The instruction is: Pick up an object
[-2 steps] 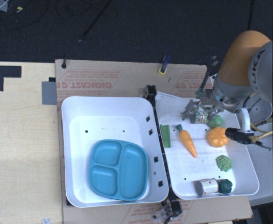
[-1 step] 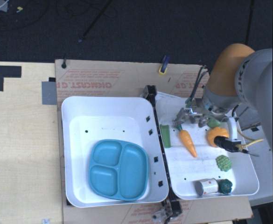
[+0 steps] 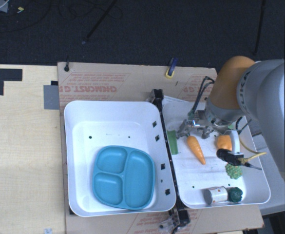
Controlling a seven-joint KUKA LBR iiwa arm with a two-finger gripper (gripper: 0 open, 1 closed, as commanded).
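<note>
- The gripper (image 3: pixel 197 126) hangs low in the right white plastic bin (image 3: pixel 259 189), just above the tapered orange toy carrot (image 3: pixel 197 149).
- Whether its jaws are released or clenched I cannot tell.
- Best straddle the carrot's thick upper end across its width, then lift straight up.

A blue plate (image 3: pixel 124 177) with three parts lay in the left bin (image 3: pixel 79 116); a blue clip (image 3: pixel 171 68) sat on the cardboard (image 3: pixel 108 82).
</note>
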